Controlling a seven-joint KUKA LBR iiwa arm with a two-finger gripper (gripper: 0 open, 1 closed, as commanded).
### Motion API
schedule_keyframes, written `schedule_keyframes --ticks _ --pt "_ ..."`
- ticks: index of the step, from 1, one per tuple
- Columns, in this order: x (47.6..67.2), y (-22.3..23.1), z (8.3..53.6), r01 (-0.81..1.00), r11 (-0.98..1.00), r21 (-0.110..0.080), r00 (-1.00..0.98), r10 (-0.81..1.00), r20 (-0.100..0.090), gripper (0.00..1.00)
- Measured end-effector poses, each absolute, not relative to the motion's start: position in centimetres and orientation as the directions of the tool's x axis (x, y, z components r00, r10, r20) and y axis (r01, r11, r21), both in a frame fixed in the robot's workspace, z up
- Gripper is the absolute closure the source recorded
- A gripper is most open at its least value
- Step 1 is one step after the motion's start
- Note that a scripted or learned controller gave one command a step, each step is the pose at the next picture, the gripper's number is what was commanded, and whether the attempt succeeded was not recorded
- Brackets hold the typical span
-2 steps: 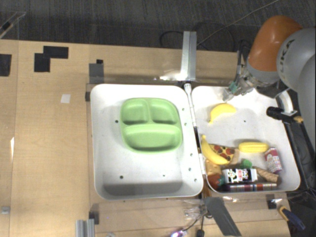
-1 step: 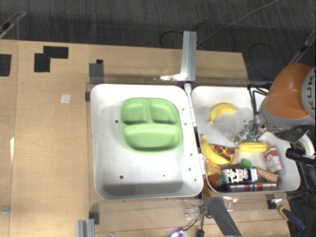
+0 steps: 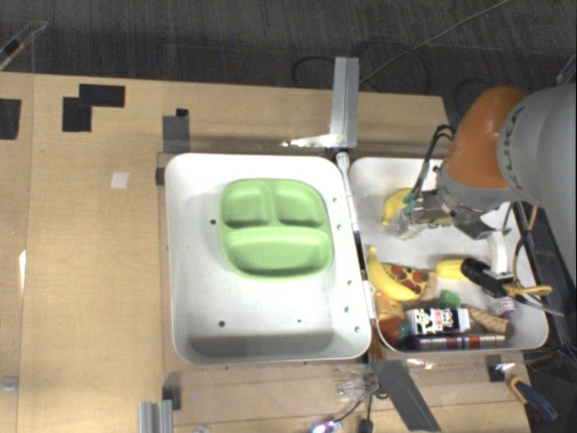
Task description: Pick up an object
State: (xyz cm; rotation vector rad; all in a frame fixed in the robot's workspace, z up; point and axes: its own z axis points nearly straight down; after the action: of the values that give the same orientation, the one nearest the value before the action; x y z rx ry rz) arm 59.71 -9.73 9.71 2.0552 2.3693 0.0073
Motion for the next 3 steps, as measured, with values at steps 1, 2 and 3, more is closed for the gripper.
schedule_keyframes --ticks 1,2,3 --pt "59.7 -9.7 9.7 0.99 0.141 0.007 -0.141 0.99 -0.001 0.0" --pt "64.6 -8.9 8.9 0.964 0.267 0.001 -0.267 0.964 0.0 0.0" --pt "65.0 -8.6 10.3 0.961 0.275 0.015 -0.275 0.962 -0.004 1.0"
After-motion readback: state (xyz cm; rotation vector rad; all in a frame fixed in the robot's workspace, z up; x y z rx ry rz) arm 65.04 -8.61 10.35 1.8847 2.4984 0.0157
